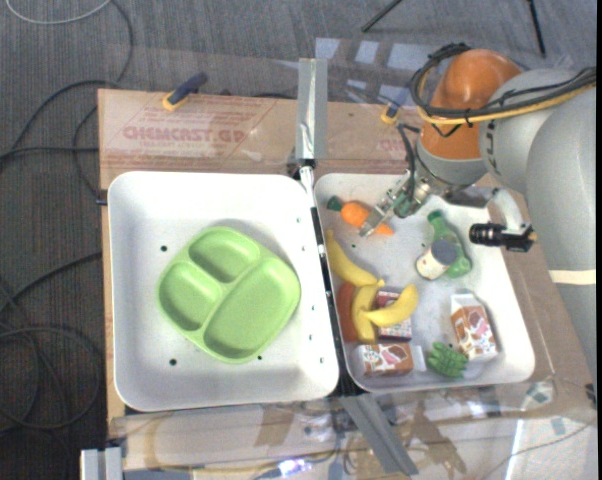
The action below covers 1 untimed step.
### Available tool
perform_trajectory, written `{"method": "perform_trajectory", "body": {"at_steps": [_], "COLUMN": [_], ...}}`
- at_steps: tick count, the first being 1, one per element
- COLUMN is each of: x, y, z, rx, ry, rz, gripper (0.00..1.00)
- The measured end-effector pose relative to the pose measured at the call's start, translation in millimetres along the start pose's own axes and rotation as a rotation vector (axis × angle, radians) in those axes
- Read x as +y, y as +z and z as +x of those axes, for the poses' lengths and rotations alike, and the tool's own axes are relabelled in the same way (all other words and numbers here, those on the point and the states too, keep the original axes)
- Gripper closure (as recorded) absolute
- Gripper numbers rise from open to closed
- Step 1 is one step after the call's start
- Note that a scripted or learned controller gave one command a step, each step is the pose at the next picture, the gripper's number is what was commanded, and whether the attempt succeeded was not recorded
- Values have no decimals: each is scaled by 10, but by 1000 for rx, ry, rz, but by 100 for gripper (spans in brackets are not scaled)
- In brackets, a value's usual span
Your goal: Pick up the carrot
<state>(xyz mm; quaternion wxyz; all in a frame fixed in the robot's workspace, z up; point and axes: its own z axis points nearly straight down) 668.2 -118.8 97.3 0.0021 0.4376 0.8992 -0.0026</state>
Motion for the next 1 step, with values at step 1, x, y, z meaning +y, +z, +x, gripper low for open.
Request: {"method": "perform_trajectory", "body": {"at_steps": [1], "x": [-350], "y": [-525], "z": [238], "rx": [4], "ry": [-322], "rz": [-5], "gripper": [100]}}
